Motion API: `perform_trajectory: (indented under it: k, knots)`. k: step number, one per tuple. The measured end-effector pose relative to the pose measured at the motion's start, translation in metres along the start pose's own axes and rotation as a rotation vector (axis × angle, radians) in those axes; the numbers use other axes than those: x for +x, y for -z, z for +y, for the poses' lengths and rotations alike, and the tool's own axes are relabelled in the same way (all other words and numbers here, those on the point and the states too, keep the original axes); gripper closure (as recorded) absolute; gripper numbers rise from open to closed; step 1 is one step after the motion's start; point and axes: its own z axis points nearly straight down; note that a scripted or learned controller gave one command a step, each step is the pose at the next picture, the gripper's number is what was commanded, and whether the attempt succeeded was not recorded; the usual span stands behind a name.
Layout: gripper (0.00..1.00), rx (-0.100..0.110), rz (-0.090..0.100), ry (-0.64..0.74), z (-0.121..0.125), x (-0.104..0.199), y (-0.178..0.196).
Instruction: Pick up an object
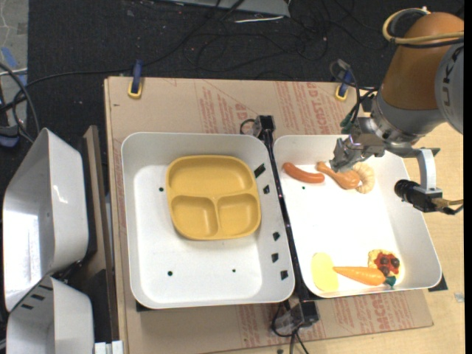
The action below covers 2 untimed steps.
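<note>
Orange-pink toy shrimp curls beneath gripper.

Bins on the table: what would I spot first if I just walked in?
Probably the yellow plate, sitting alone in the left bin. Next, the arm's orange band at upper right, with the gripper low over the toy shrimp and sausage at the back of the right bin. A carrot lies at that bin's front.

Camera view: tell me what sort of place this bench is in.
Probably a robotics lab. A grey-and-orange arm reaches over two white bins holding toy food and a yellow divided plate, on a cardboard-covered bench with loose cables on the dark floor.
</note>
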Motion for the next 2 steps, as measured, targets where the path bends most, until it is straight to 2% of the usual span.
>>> perform_trajectory:
  k: [1, 2]
  knots:
    - [1.0, 0.0, 0.0, 0.002, -0.001, 0.062, -0.005]
    - [1.0, 0.001, 0.001, 0.002, -0.018, 0.116, 0.001]
